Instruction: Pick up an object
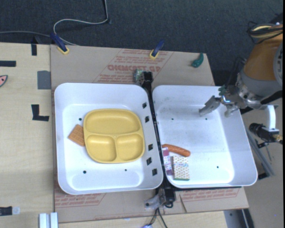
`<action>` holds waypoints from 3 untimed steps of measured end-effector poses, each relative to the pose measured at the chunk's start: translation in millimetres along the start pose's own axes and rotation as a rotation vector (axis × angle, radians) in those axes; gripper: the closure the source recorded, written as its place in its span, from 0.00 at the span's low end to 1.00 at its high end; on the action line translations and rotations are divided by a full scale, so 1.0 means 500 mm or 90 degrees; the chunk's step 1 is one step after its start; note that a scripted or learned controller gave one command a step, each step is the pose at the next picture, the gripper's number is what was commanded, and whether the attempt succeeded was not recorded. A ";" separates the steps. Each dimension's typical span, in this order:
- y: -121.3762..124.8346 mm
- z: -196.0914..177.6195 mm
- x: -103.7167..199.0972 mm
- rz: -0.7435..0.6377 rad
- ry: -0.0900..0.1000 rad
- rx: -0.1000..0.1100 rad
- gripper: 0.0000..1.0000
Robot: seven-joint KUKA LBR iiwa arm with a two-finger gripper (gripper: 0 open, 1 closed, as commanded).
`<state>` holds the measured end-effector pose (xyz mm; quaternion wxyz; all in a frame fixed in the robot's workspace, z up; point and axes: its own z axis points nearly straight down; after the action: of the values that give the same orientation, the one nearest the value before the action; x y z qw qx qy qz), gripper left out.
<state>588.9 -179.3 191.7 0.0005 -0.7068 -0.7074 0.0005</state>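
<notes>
Gripper (217, 105) (fingers spread, holding nothing) hovers over the right bin (237, 141), well apart from carrot (176, 150) and box (181, 167).

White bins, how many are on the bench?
2. The left bin holds a yellow divided plate with a brown cracker-like piece beside it. The right bin holds an orange carrot-like piece and a small box.

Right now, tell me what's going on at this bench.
A grey arm with an orange band reaches in from the right, its gripper over the upper part of the right bin, with nothing between its fingers. An orange carrot-like piece and a small printed box lie at that bin's lower left. The left bin holds a yellow divided plate resting on a brown cracker-like piece.
</notes>
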 end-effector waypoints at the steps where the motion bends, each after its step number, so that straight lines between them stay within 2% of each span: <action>1: -0.029 0.210 0.103 -0.001 0.001 -0.001 0.00; 2: -0.109 0.211 0.164 0.001 -0.001 -0.003 0.00; 3: -0.108 0.191 0.161 0.001 -0.002 -0.005 1.00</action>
<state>534.9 -98.8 96.2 -0.0035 -0.7075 -0.7067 -0.0009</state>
